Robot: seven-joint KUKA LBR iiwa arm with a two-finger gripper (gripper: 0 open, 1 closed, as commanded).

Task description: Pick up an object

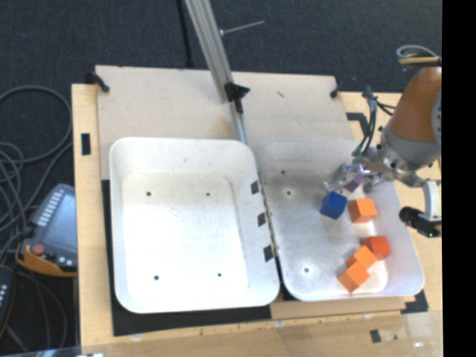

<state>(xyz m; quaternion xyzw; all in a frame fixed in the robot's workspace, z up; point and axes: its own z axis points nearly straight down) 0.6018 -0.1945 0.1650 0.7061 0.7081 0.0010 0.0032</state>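
Two white bins sit on the bench; in the right bin (297,199) the gripper (349,177), jaw state unclear, hovers by a blue cube (333,205) crowding an orange cube (363,210), risking a nudge.

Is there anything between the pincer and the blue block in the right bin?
Nothing visible is in the way. The pincer hangs just above and up-right of the blue block in the right bin. The nearest orange block sits beside it, right of that path.
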